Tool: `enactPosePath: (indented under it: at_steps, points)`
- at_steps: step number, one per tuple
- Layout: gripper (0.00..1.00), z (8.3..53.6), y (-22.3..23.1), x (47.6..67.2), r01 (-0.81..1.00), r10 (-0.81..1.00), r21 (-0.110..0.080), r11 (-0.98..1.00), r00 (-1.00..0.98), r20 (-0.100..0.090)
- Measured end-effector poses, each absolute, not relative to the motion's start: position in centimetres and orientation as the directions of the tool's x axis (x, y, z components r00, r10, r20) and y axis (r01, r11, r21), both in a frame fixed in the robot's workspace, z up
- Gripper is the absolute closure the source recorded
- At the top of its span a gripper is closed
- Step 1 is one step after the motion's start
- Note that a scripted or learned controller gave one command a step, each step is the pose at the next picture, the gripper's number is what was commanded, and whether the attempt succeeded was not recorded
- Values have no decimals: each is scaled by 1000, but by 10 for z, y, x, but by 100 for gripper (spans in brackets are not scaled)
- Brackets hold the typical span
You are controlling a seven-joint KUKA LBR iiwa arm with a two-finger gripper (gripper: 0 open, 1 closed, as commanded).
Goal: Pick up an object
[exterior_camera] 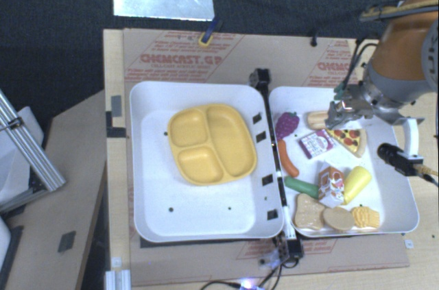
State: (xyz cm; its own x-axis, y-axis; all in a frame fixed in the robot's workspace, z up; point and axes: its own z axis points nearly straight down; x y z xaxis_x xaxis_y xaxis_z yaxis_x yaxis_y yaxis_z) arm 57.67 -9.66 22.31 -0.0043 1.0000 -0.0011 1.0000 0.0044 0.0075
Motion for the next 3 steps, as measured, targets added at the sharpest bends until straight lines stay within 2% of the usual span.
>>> enactPosePath:
  at_steps: [2,3]
  points:
    - [100,224,22,557,1000,1000,1,9,-9,1]
    - [100,217,68,557,1000,1000,1,8,-8,2]
